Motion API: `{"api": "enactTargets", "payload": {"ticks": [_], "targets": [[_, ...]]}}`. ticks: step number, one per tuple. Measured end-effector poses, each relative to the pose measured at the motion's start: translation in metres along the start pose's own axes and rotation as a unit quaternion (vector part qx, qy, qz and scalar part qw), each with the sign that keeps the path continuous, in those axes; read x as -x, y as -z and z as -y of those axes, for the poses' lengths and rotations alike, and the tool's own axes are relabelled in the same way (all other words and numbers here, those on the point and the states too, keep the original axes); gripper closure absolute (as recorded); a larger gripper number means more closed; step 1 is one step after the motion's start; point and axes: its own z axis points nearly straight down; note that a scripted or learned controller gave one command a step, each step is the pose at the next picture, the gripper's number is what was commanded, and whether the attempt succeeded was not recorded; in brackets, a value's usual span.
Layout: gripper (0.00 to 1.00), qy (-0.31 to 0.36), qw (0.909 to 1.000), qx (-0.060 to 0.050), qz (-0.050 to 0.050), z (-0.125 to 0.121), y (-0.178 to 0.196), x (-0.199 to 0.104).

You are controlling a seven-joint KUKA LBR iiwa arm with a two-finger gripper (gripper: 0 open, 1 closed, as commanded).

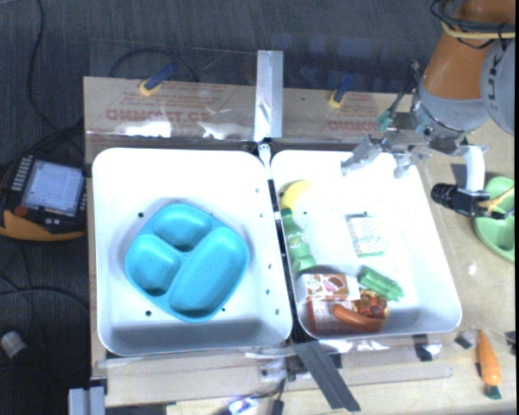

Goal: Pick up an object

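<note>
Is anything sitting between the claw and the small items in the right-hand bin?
Nothing visible does. The claw is at the right bin's far edge, and bare white floor lies between it and the nearest item, the small patterned card. The other items lie nearer the camera.

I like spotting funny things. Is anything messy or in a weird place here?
Nothing is spilled or broken. The blue divided tray sits skewed in the left bin. In the right bin, the things crowd along the left wall and near edge, and the green bottle lies on its side.
</note>
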Motion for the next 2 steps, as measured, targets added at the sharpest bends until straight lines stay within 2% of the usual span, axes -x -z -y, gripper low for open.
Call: {"api": "enactTargets", "payload": {"ticks": [1,2], "targets": [[0.00,-0.035,0.9994,-0.001,0.000,0.082,-0.110,0.016],[0.00,0.004,1.0000,0.001,-0.002,0.140,-0.152,0.074]]}}
